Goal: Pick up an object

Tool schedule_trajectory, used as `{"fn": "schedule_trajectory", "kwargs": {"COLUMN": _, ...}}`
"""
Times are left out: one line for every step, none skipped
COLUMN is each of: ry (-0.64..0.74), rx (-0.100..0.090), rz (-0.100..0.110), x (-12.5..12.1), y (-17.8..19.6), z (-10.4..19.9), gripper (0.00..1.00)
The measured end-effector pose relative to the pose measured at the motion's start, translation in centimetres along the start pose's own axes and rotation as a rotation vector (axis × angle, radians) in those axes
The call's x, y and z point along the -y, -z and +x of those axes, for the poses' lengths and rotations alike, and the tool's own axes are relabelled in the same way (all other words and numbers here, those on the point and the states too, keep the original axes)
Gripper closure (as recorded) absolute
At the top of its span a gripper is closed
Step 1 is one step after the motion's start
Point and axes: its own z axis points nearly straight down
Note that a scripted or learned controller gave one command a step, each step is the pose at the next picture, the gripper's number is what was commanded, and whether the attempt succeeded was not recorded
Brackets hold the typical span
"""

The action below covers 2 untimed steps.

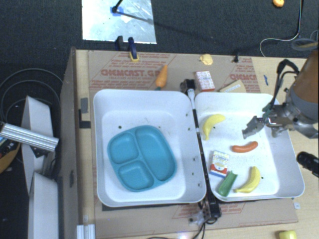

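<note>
So I'm reaching in from the right, and my gripper (254, 127) is hovering over the right bin (291, 180), up near its back half. Honestly can't tell what state it's in from this angle; nothing visibly caught in it. Just below it is the sausage (244, 147). One banana (211, 124) sits off to the side by the divider, and another banana (250, 180) is at the front next to a green cucumber (227, 183) and a little carton (219, 164). The left bin (107, 108) has the blue divided tray (142, 156) in it.
</note>
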Motion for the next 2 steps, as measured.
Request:
{"fn": "schedule_trajectory", "kwargs": {"ry": -0.006, "rx": 0.000, "rz": 0.010, "x": 0.5, "y": -10.2, "z": -4.3, "gripper": 0.00}}
{"fn": "schedule_trajectory", "kwargs": {"ry": -0.005, "rx": 0.000, "rz": 0.005, "x": 1.9, "y": -15.1, "z": -6.6, "gripper": 0.00}}
